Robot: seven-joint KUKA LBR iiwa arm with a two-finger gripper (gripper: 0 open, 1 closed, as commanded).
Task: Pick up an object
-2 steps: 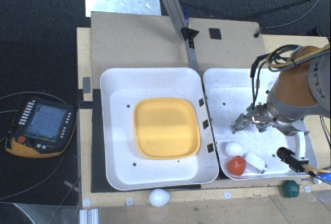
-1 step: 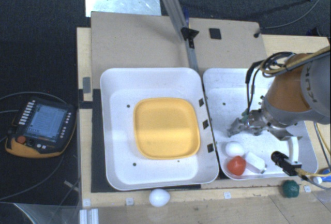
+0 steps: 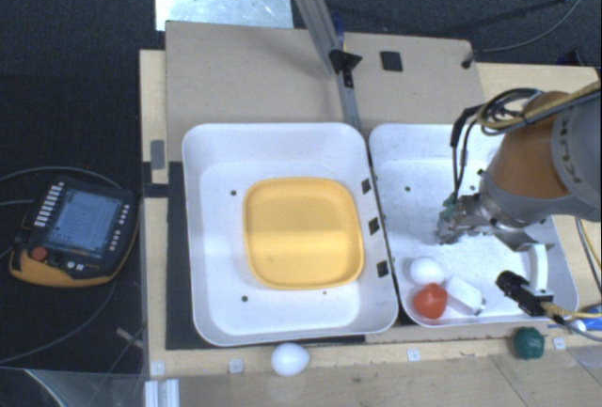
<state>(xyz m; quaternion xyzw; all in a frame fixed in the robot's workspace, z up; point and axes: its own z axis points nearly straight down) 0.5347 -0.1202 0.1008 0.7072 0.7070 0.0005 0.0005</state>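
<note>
In the right bin (image 3: 404, 161), a white egg-shaped object (image 3: 425, 270), a red round object (image 3: 431, 301) and a small white block (image 3: 464, 294) lie close together at the front. My gripper (image 3: 451, 226) hangs low over the bin floor, just behind and to the right of the white egg, apart from all three. The orange and grey wrist rises behind it to the right.
The left bin (image 3: 212, 208) holds a square yellow plate (image 3: 304, 231). Outside the bins, a white egg (image 3: 290, 358) lies on the bench's front edge and a green ball (image 3: 529, 342) sits at the front right. A teach pendant (image 3: 75, 231) rests far left.
</note>
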